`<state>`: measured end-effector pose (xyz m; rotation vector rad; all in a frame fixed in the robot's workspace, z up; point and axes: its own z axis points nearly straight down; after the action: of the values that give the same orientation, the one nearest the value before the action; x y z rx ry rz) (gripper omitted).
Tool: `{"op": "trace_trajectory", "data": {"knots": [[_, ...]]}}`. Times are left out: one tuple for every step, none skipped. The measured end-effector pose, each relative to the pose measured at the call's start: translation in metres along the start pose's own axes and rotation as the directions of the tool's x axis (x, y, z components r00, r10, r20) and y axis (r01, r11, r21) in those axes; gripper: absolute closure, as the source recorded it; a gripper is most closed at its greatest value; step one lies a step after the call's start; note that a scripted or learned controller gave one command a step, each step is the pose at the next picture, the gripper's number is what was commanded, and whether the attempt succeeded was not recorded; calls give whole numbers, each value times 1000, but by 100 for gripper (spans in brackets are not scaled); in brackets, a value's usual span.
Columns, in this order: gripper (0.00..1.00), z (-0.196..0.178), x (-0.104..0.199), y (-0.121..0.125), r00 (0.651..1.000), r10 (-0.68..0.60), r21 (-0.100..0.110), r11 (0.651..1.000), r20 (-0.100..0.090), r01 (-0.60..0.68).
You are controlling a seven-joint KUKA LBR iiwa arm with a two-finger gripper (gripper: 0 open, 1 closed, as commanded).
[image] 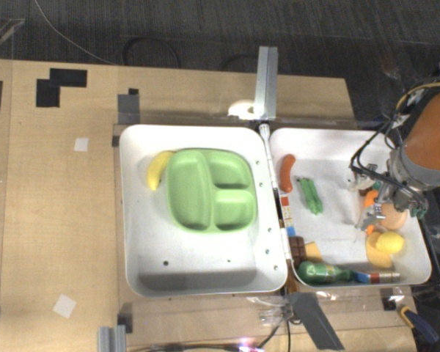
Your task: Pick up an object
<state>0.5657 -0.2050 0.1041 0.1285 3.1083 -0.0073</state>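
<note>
Camera view: two shallow white bins are seen side by side on the counter (51, 218). The left bin (143, 270) carries a green divided tray (209, 189) with a banana (158, 169) tucked against its left edge. The right bin (330, 139) carries the candidates for the pick: a red sausage-shaped item (286, 173) near the upper left, a green pod-like item (309, 196) just right of it, a green bottle (326, 273) lying along the near wall, a brown block (296, 248) by the dividing wall, and a yellow lemon-like fruit (384, 246) at the right end.

The gripper (381, 207) is observed low over the right end of the right bin, with a pale rounded item (393, 218) and an orange piece (369, 195) crowded at its tip, just above the yellow fruit. Cabling and the wrist body obscure the tip — the state of the grasp cannot be told, and nothing can be confirmed as held.

Assessment of the step in hand: a grasp is being attempted in a cluttered corner. It is judged that a clean pick calls for one item to be centred in the grasp rather than two being straddled, and for the lift to be made straight up — the bin wall is near, and the rounded items are likely to roll if nudged. A successful lift should be verified before any travel.
</note>
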Motion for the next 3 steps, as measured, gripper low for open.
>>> {"op": "trace_trajectory", "data": {"knots": [[0,15,6,-1,996,91,-1,996,-17,-91],[0,14,22,-3,980,198,2,980,-14,-198],[0,14,13,-3,978,206,2,979,-18,-206]]}}
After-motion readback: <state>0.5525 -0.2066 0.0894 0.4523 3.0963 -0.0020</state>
